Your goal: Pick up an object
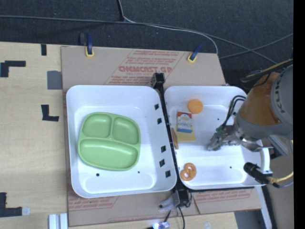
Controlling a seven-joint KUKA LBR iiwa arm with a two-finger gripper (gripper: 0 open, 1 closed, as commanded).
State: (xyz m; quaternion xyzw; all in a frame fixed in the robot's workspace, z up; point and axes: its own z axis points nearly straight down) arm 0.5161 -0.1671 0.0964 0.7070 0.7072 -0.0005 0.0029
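- We are seeing the gripper (215, 143) hanging low inside the right bin (209, 178), with nothing between its fingers; whether they are apart, we cannot tell.
- A box (185, 124) is lying left of the gripper, a ball (195, 106) up-left of it, a pretzel (188, 171) down-left.
- A green plate (109, 140) is sitting in the left bin (78, 97), well apart from the gripper.

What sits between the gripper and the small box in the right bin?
Nothing: in the camera view, bare white bin floor separates the gripper from the small box. The orange ball lies off that line.
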